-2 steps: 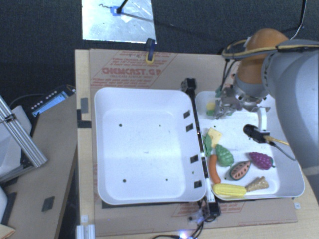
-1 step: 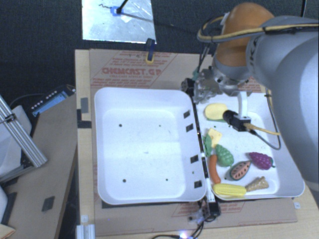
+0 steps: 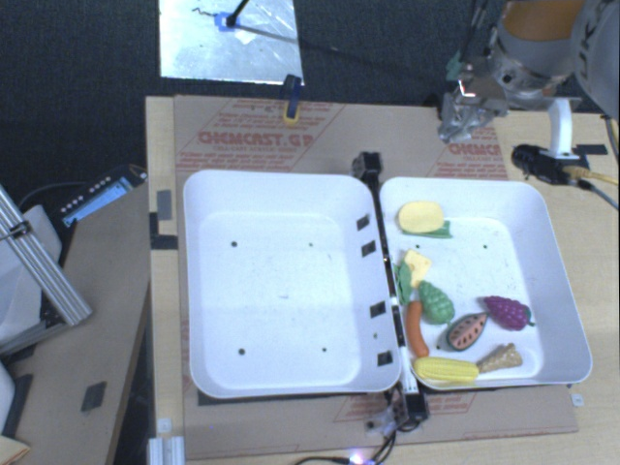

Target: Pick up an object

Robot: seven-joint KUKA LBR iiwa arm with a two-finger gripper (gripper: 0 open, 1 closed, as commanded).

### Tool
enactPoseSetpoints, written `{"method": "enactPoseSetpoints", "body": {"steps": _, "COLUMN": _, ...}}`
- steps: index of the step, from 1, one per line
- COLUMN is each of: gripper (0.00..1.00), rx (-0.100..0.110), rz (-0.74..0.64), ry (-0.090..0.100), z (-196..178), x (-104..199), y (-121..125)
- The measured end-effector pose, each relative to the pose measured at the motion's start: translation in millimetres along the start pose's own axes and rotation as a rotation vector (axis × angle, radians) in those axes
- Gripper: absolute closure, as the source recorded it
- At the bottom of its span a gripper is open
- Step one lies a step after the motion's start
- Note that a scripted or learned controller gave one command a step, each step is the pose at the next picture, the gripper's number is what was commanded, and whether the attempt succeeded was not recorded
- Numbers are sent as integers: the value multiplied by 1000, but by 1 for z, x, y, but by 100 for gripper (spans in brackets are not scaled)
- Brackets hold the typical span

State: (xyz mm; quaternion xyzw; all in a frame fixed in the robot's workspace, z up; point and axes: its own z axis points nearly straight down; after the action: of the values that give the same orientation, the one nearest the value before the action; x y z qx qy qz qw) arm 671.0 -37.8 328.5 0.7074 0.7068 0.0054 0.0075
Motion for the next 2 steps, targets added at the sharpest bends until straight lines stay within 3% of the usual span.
{"method": "enactPoseSetpoints", "body": {"steps": 1, "gripper": 100, "rx": -1, "rz": -16, "ry": 8, "z": -135, "x": 87, "y": -5}}
{"method": "enactPoseSetpoints", "body": {"steps": 2, "gripper": 100, "rx": 9, "rz": -9, "ry": 5, "z": -189, "x": 126, "y": 1}}
